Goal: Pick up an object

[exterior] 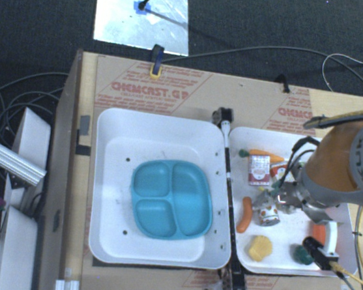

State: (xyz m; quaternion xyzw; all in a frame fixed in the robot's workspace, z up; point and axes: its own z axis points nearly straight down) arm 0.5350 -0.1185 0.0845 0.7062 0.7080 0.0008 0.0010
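Observation:
My gripper is low over the middle of the right bin, and the grey arm with its orange band reaches in from the right. An orange sausage lies just left of the gripper. A red and white box and a carrot lie behind it. In front of it sits a yellow lump. A green thing and a small orange piece lie at the front right. The arm hides the back right of the bin.
The left bin holds a blue divided plate. A black ridge runs between the two bins. Cardboard lies under both. Cables run over the dark floor behind.

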